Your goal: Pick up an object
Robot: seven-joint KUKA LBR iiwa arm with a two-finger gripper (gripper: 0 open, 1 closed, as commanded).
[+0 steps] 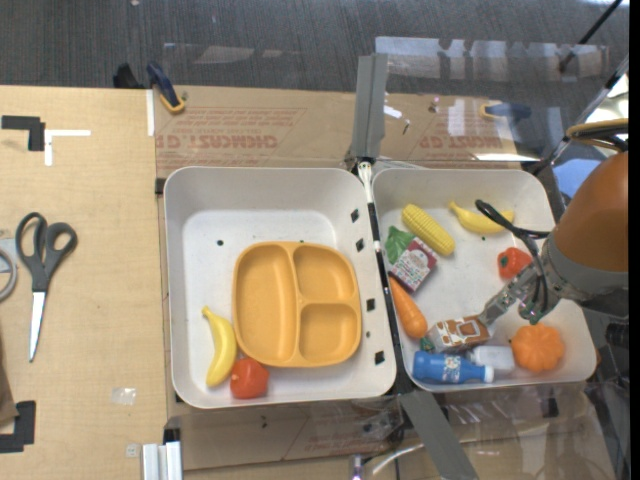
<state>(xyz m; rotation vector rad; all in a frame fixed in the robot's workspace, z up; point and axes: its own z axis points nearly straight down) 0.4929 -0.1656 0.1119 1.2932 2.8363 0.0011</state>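
gripper (497, 311) low in right bin (540, 190), beside carton (462, 332)

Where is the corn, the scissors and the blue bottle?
corn (428, 228), camera view, middle of the cob.
scissors (43, 246), camera view, where the handles meet the blades.
blue bottle (445, 369), camera view, its blue body.

Bright, even overhead light, soft short shadows inside the white bins (190, 268), pale streaky reflections on the clear panel (480, 63) at the top right, tabletop (80, 368) evenly lit, mostly sharp focus, orange arm (600, 218) at right edge slightly blurred
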